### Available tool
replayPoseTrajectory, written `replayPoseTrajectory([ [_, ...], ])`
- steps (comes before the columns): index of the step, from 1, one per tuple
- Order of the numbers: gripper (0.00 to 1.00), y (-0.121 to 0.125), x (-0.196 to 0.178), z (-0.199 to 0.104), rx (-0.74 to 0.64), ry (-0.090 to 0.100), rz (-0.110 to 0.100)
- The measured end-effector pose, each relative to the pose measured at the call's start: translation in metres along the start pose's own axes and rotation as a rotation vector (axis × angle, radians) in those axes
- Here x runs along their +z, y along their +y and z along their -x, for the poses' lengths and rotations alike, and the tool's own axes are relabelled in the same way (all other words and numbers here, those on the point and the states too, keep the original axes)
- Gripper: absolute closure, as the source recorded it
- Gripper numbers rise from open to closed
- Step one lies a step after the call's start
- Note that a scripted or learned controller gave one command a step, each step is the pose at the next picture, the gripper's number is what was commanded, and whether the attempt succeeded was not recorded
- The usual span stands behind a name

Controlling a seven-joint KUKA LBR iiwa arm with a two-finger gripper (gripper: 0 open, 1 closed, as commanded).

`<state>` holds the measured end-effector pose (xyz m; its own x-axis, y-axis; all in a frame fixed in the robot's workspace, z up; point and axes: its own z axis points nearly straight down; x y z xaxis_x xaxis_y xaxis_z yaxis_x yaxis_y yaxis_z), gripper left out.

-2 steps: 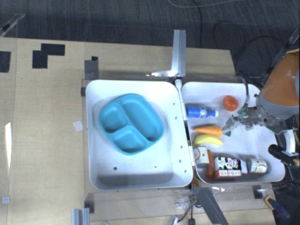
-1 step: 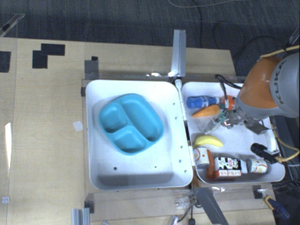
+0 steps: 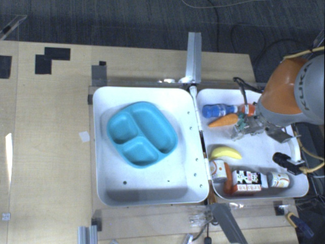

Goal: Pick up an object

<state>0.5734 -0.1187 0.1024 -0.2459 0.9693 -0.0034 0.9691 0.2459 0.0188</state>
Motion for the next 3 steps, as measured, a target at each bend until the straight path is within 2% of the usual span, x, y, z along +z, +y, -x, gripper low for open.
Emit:
replayPoseTrajectory([
  [1,1.0,-0.033,-0.021,0.012,0.059,0.001,-0.015],
  [2,1.0,-0.034,0.011,-0.011,-0.063,-0.004,-0.006],
  [3,1.0,-0.021,-0.15,-0.059,-0.014,0.0,-0.011],
])
